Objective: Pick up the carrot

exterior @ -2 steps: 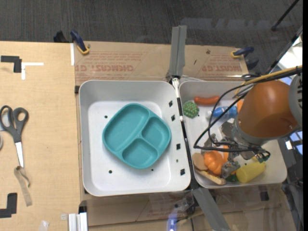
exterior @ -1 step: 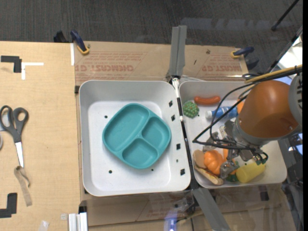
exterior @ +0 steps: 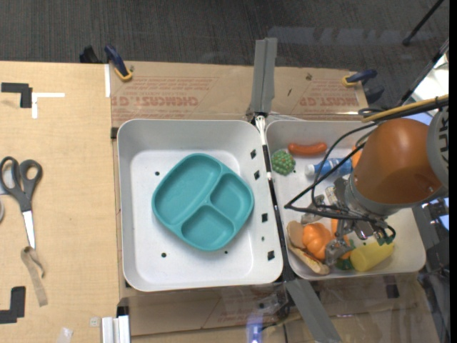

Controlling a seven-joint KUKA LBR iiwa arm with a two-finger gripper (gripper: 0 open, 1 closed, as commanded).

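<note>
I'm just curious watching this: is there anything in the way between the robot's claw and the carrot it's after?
Nothing visible is. The gripper is low in the right bin, right beside the carrot. A yellow toy and a tan piece crowd close around it, though.

The arm (exterior: 396,164), with its orange band, is seen reaching over the right bin (exterior: 300,131), and the pincer (exterior: 348,236) is lowered among the clutter at the front. The carrot (exterior: 315,238) is found just left of the pincer, beside a yellow piece (exterior: 371,256). A green ball (exterior: 283,163) and a red sausage (exterior: 308,148) are spotted near the back wall. A teal divided plate (exterior: 203,202) is seen resting in the left bin (exterior: 136,213), and scissors (exterior: 21,191) are laid on the surface (exterior: 57,263).
</note>
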